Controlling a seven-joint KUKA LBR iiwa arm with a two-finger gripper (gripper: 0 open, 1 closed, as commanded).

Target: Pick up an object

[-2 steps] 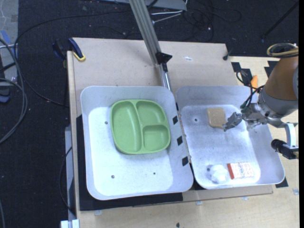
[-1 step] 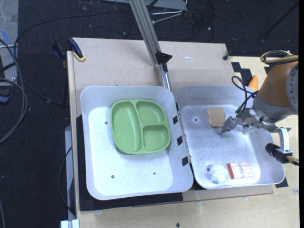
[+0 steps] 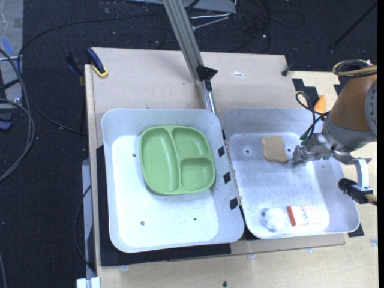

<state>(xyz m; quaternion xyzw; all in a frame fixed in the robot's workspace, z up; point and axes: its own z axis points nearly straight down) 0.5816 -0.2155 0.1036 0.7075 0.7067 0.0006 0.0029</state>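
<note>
Gripper [image 3: 298, 158]: hanging low over the right bin, just beside the tan block's right edge; too small and dark here for telling how it is set, and nothing showing in its grip.
Arm [image 3: 354, 116]: reaching in from the right, orange band bulking above the wrist, cables trailing off toward the bench edge.
Tan block [image 3: 275, 149]: lying flat in the upper middle of the right bin, nearest to the tool; looking like a sponge or a slice of bread, so probably light, soft and yielding under a squeeze; likely best taken across its short sides, pinching gently.
White lump [image 3: 276, 219]: sitting near the bin's front wall, well apart from the tool; seeming crumpled or fluffy, probably very light and shapeless, hard to pinch cleanly.
Small packet [image 3: 306, 215]: lying flat just beside the white lump, red and white print; probably thin, stiff and slick, sitting low against the floor, awkward for taking by the edges.
Right bin [image 3: 252, 179]: shallow, white, holding all three loose things.
Left bin [image 3: 126, 209]: holding a green divided plate [image 3: 177, 159], rigid and broad, probably too wide for the fingers except at the rim.
</note>
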